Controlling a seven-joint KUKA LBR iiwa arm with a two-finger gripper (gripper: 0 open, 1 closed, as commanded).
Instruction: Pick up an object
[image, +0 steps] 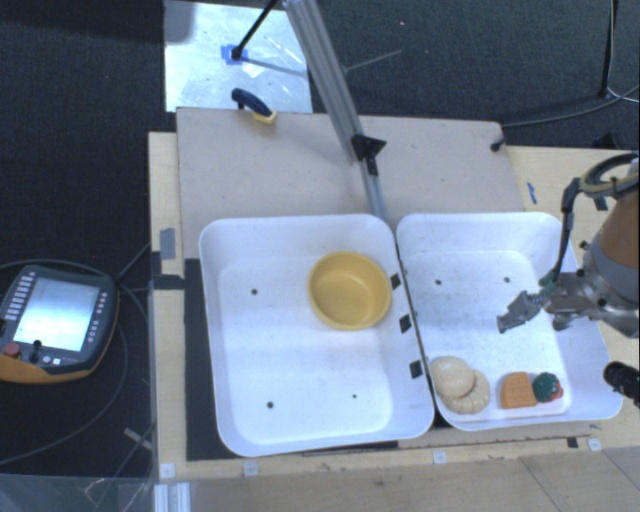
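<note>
My gripper (517, 314) hangs over the right bin (470, 250), near its right side, reaching in from the right edge of the camera view. Nothing shows between its grey fingers. Along the right bin's front wall lie a pale round bun-like object (458, 384), an orange block (517, 390) and a small green and red piece (547, 386). These sit in front of the gripper, apart from it. A yellow bowl (349, 290) stands upright in the left bin (260, 360), toward its back right corner.
A slanted metal pole (335, 90) crosses the board behind the bins. A teach pendant (50, 320) lies on the floor at the left. A blue and yellow clamp (252, 104) sits at the board's back edge.
</note>
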